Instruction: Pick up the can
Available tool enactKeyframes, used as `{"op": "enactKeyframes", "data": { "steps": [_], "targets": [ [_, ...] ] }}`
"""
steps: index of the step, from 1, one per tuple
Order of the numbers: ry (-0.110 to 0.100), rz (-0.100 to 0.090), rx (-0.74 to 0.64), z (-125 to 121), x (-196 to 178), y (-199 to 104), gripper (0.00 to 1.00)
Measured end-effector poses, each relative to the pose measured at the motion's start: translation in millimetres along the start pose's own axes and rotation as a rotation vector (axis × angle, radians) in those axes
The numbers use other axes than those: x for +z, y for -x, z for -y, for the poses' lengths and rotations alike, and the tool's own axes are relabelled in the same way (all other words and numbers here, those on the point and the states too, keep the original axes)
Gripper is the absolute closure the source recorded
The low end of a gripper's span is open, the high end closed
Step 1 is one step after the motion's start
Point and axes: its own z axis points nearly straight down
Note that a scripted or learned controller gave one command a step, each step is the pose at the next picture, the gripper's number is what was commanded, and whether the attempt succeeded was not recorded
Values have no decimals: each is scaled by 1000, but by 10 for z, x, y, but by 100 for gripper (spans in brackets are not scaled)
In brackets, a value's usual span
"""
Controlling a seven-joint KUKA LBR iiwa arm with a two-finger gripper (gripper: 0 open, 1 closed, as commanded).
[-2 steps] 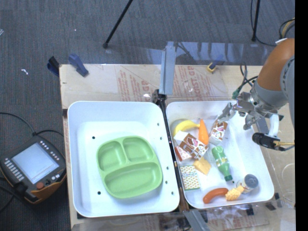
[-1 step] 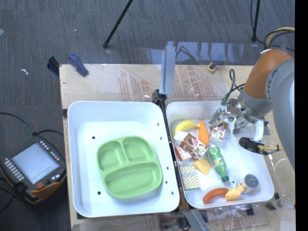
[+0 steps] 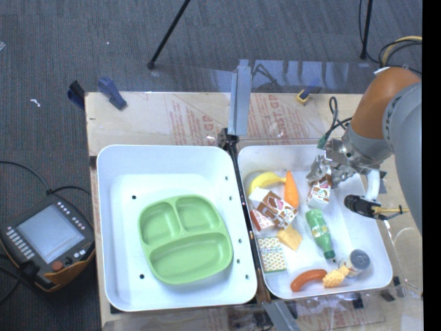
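Flanking white bins (image 3: 110, 185): plywood bench (image 3: 172, 116); grey carpet (image 3: 69, 33)

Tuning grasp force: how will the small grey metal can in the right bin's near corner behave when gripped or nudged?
The small grey metal can looks rigid, so it should probably take a firm pinch. It seems to stand upright; if tipped, its round body would likely roll. The yellow toy beside it and the bin wall may crowd the fingers.

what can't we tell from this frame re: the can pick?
- Gripper: finger state too small and cluttered to read in the camera view.
- Small carton: right below the gripper; contact unclear.
- Can: only its top shows; label too small to read.
- Arm: cut off by the right edge.
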Motion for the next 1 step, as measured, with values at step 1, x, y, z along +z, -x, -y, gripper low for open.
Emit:
{"op": "enactKeyframes", "data": {
  "steps": [1],
  "targets": [
    [10,0,75,196,-929,-268,100]
  ]
}}
